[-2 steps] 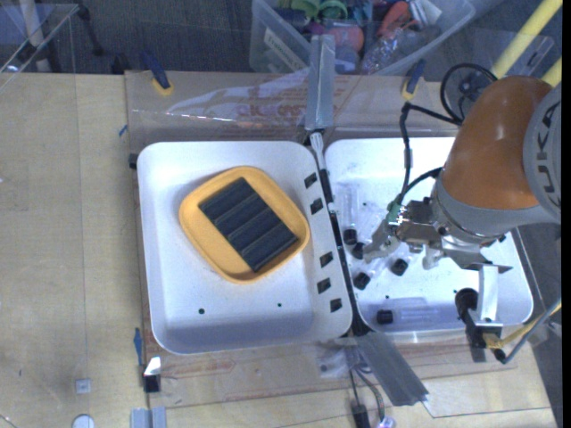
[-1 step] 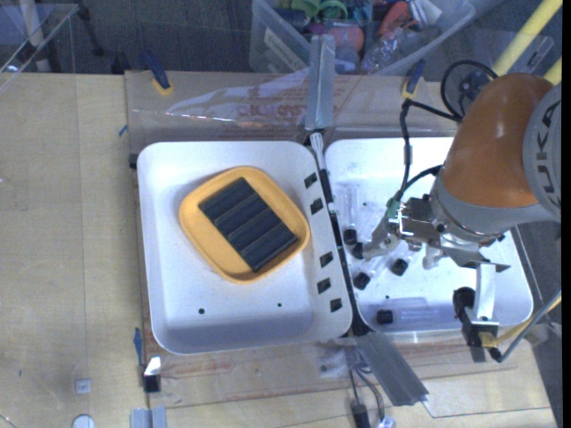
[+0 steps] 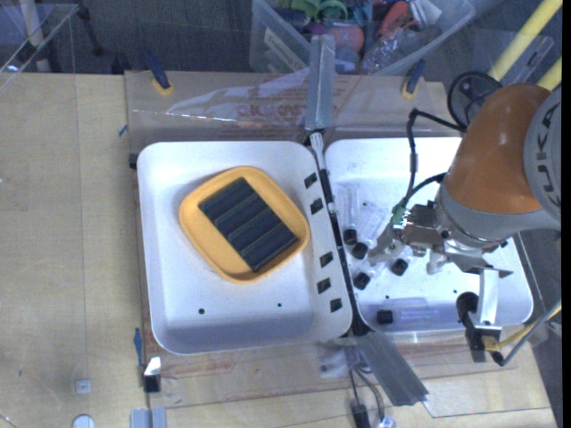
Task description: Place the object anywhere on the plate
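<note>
A yellow, rounded-square plate [image 3: 194,217] lies in the left bin, turned at an angle. On its middle rests a dark, ribbed, rectangular object [image 3: 248,224], lying flat within the plate's rim. My gripper [image 3: 412,246] hangs over the right bin, well to the right of the plate and apart from the dark object. The grey arm with its orange band [image 3: 504,145] covers much of that bin from above.
The left bin [image 3: 161,275] and right bin [image 3: 384,163] meet at a raised divider with black clips [image 3: 323,230]. Several small black pieces [image 3: 357,239] lie near the divider in the right bin. A clear tub of toys [image 3: 357,7] stands behind the bins.
</note>
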`<state>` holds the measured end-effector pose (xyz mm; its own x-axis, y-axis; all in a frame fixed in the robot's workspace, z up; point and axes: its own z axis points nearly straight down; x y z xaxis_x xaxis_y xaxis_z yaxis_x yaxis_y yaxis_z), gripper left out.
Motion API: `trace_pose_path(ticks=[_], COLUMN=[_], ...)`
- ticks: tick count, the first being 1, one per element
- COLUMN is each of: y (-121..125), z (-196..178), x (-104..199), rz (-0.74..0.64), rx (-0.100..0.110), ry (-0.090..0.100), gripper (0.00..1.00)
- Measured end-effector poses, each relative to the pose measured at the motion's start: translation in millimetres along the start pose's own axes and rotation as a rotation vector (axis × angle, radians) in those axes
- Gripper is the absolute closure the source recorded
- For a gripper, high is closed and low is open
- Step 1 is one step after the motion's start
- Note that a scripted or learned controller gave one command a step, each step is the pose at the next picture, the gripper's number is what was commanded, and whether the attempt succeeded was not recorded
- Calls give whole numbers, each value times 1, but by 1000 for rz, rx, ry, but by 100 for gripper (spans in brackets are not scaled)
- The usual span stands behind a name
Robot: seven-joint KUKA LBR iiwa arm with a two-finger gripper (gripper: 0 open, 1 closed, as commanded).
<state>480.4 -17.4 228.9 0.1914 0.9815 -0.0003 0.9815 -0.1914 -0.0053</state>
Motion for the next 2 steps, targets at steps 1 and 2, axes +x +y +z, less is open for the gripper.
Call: trace_pose_path(ticks=[1,2], y=[-4,-5], z=[3,5], x=[11,17], rz=[29,47], rx=[1,1], ry=[1,1], gripper=[0,0])
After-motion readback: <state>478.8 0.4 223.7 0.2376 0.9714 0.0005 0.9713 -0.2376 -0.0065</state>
